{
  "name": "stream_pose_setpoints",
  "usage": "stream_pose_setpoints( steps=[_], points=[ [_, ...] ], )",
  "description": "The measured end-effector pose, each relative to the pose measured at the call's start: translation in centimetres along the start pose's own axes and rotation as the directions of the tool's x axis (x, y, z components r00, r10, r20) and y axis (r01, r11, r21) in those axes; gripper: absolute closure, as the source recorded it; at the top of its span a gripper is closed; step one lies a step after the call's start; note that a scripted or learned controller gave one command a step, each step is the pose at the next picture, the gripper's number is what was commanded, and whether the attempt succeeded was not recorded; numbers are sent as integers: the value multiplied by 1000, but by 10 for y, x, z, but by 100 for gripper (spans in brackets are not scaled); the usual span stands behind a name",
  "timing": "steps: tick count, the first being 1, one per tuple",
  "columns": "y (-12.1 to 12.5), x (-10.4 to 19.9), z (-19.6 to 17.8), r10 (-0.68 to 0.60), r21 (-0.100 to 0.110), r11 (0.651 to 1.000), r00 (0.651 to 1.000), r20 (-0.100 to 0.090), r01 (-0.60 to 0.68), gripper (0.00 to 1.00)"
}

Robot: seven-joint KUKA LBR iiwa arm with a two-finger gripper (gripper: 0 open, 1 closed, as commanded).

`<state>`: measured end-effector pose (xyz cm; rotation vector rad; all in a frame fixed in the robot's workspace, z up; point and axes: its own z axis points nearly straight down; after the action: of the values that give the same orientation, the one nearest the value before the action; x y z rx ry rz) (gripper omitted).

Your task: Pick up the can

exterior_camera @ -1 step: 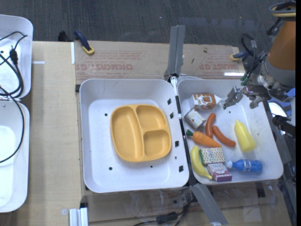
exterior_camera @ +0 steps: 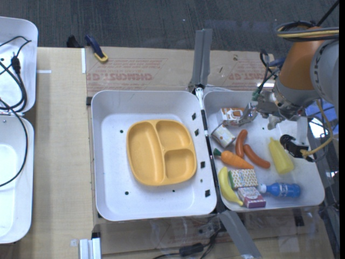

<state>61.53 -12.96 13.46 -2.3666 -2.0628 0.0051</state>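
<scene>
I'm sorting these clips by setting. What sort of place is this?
Probably a robot lab test bench: a grey arm reaches over two white bins, one with toy food, beside loose cables.

A wooden bench point(exterior_camera: 59, 144) stands on dark grey carpet point(exterior_camera: 140, 12).

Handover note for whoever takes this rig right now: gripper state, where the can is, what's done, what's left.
Gripper: low over the back of the right bin, nothing seen between its fingers; open or shut is unclear.
Can: lying on its side near the right bin's left wall, just left of the sausages, below the small carton.
Left bin holds the yellow divided plate.
Done: no grasp yet.
Left: grip the can and lift it.
</scene>
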Motion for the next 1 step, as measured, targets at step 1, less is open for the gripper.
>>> stream_pose_setpoints(
  steps=[1],
  points=[
    [41, 32, 27, -144, -1, 990, 990, 5, 144, 0]
  ],
)
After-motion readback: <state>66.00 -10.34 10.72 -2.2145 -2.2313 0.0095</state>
